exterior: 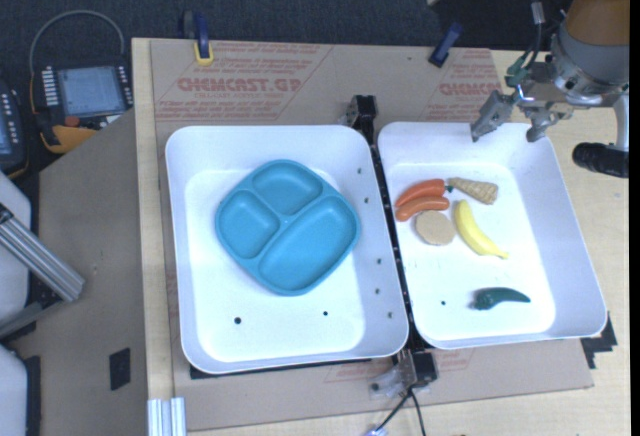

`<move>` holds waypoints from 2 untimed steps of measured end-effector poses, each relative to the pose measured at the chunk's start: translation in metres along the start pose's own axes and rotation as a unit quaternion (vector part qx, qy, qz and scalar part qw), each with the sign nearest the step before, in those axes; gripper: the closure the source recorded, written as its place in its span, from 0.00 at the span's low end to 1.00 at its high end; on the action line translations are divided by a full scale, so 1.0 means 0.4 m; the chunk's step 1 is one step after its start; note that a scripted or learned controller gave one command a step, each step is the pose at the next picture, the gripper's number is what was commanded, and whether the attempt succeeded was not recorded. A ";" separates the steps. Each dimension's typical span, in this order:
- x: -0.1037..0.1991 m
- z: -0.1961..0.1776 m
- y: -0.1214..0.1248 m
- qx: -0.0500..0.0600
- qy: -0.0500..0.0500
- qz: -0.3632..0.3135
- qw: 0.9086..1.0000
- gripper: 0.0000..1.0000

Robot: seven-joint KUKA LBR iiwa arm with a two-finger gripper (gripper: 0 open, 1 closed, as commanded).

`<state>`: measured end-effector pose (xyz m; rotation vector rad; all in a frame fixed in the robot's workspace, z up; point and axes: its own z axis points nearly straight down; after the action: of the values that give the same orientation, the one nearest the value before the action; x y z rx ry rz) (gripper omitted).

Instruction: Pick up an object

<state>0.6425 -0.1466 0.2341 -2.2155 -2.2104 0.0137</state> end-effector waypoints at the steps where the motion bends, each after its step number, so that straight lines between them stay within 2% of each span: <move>1: 0.001 -0.021 0.006 -0.007 -0.001 -0.001 1.000 0.00; 2: -0.010 0.084 0.002 -0.006 -0.001 -0.001 1.000 0.00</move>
<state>0.6430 -0.1506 0.2004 -2.2209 -2.2190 0.0029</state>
